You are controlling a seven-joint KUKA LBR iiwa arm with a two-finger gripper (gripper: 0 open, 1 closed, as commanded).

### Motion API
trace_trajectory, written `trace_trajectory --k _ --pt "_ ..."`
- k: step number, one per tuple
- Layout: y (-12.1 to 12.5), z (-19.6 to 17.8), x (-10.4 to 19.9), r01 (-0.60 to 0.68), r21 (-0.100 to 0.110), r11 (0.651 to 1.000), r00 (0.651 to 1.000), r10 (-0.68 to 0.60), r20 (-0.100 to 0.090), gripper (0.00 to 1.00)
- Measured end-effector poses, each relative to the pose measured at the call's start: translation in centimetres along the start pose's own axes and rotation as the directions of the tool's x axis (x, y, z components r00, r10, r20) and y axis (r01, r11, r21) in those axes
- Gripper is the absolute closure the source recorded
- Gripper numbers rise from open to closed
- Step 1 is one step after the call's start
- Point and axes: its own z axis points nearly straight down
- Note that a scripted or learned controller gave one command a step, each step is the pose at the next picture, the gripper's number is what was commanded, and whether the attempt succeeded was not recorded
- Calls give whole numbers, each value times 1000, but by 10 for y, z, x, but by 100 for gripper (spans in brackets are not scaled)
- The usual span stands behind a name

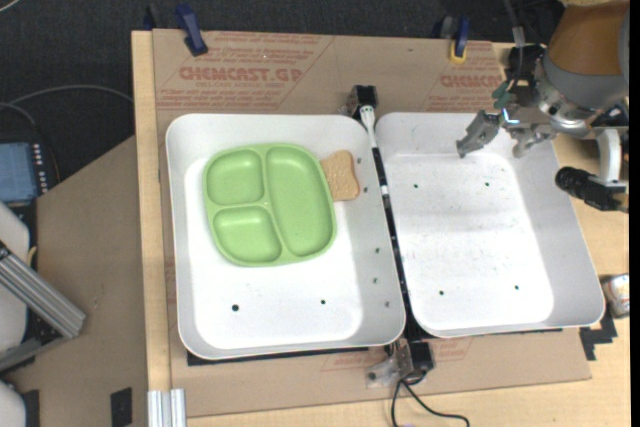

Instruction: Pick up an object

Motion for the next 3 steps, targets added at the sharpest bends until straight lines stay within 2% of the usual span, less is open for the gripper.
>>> trace_trajectory --k 1,2,3 --pt "1 -11 0 1 -3 1000 1000 -1 1 100" --pt "46 -240 -24 2 -23 1000 1000 -2 8 100" --pt "32 -149 9 3 8 1000 1000 -3 -2 100"
